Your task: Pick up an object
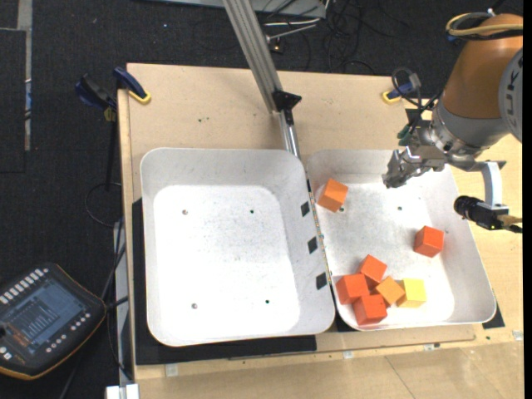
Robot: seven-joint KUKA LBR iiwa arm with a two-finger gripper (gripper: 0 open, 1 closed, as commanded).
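1. Poised over the far end of the right bin [465, 248], the pincer [399, 175]; nothing seen between its tips, and too dark and small to tell whether spread or pressed together.
2. Scattered in that bin, the blocks for picking: an orange block [333, 195] alone by the left wall, a red block [429, 241] apart toward the right, and a tight cluster [378, 289] of red, orange and one yellow at the near end.
3. Likely easiest to grasp, the two loose blocks, with room on every side; crowded neighbours a risk in the cluster.
4. Beside it on the counter [208, 106], the left bin [224, 239], speckled with dust.
5. No readable writing or brand anywhere; the handheld controller's screen [46, 310] at near left too blurred.
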